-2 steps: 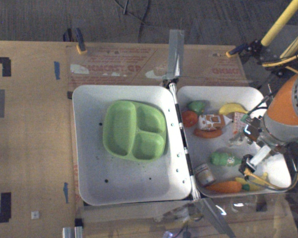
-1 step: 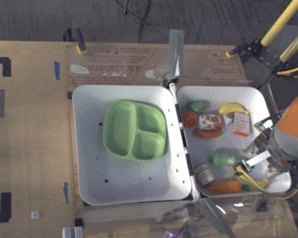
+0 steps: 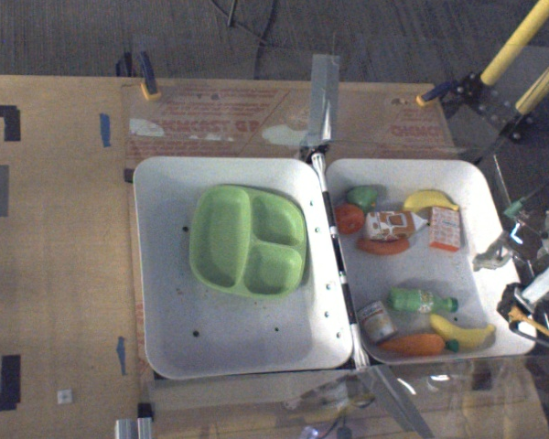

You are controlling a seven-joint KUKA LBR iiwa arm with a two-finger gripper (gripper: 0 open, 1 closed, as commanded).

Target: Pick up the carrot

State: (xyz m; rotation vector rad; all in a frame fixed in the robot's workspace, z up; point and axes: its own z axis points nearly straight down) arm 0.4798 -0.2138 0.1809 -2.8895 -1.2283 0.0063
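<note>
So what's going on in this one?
A robot arm is set to pick up the carrot, which lies untouched near the front of the right bin, between a small can and a banana. The gripper is at that bin's right edge. The left bin holds a green divided plate.

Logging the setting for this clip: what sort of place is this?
Probably a robotics lab test bench, not a kitchen. Two white bins sit on a cardboard-covered bench held by clamps, toy food such as a carrot fills one bin, and cables trail over carpet.
</note>
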